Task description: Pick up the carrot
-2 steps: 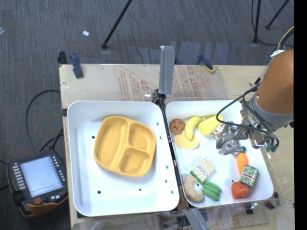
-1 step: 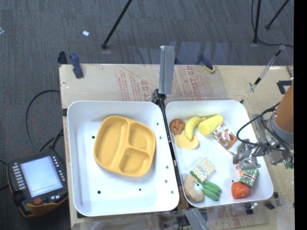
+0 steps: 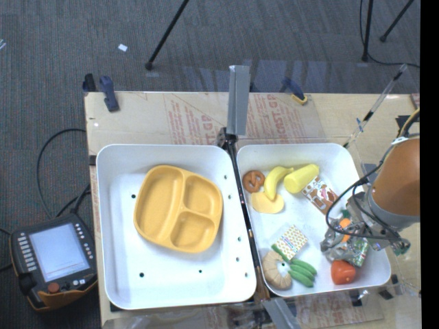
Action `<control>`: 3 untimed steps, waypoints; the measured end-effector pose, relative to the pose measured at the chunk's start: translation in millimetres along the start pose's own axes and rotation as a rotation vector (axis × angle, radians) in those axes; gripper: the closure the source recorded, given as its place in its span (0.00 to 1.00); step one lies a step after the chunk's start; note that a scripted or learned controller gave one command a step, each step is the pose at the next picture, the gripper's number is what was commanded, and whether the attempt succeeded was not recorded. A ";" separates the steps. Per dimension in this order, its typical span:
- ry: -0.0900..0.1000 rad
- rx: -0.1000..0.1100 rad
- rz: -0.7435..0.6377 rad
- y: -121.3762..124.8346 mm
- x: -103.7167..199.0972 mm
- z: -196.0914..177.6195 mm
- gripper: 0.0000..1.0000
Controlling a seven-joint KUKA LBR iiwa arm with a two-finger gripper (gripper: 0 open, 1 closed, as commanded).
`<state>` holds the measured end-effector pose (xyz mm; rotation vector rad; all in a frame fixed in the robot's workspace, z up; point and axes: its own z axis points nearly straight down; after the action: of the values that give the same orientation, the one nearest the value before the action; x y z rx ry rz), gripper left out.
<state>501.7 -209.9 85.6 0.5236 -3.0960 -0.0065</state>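
Took the stubby orange-red plastic carrot [image 3: 343, 271] to lie in the near right corner of the right-hand shallow white bin [image 3: 295, 144], just beside the grey two-finger gripper [image 3: 345, 244]. Could not tell whether apart or together. Best lowered squarely over it, clear of the crinkled foil packet [image 3: 357, 253].

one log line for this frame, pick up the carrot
tool low over right bin near corner | carrot beside tool, not held | yellow tray in left bin
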 end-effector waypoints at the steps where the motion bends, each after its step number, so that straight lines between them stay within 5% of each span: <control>1: 0.002 -0.002 -0.206 38.1 -18.0 0.7 1.00; 2: 0.002 -0.001 -0.206 38.0 -17.9 0.6 0.00; 3: -0.006 0.004 -0.077 21.5 -109.9 -64.4 0.00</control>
<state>598.5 -153.7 150.0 0.6440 -3.0798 -0.0020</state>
